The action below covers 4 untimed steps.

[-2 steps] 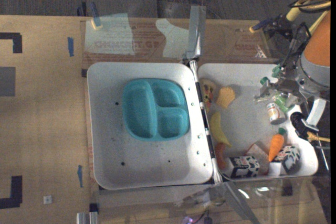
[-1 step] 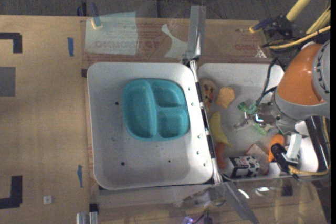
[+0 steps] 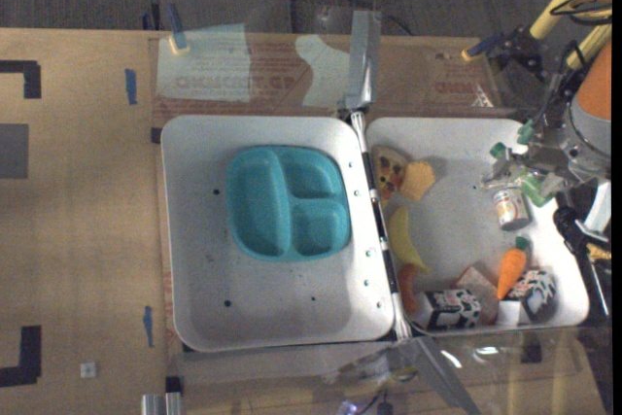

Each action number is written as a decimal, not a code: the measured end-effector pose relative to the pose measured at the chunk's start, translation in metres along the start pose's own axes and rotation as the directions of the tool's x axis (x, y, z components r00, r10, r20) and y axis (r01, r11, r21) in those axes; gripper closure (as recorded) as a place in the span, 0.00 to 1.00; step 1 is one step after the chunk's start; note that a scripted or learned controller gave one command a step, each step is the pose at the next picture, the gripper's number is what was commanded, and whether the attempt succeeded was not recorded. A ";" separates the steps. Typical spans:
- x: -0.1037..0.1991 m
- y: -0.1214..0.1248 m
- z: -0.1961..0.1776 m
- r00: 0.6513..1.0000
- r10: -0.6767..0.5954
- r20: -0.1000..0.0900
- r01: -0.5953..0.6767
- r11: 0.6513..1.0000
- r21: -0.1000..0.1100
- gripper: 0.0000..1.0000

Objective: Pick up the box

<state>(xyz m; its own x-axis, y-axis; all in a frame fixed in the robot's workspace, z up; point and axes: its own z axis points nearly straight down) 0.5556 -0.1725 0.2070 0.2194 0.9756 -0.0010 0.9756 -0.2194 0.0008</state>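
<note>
A small box (image 3: 452,308) with black-and-white cow print lies on its side at the front edge of the right bin (image 3: 457,228). A second cow-print carton (image 3: 534,293) sits in the bin's front right corner. My gripper (image 3: 517,174) hangs over the right side of that bin, near its far right part. It is well behind both cartons and just above a small tin can (image 3: 507,208). Nothing shows as held by the gripper.
The right bin also holds a pizza slice (image 3: 390,172), a yellow chunk (image 3: 420,179), a banana (image 3: 405,238), a sausage (image 3: 408,287), a pink wedge (image 3: 476,279) and a carrot (image 3: 511,271). In the left bin (image 3: 194,287) lies a teal divided plate (image 3: 288,202).
</note>
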 end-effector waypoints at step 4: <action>-0.007 -0.035 0.115 0.982 0.190 -0.004 -0.190 0.982 -0.014 1.00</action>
<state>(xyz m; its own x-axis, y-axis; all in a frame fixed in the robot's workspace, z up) 0.5199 -0.1720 0.0923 0.4005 0.9163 0.0037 0.9162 -0.4005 0.0153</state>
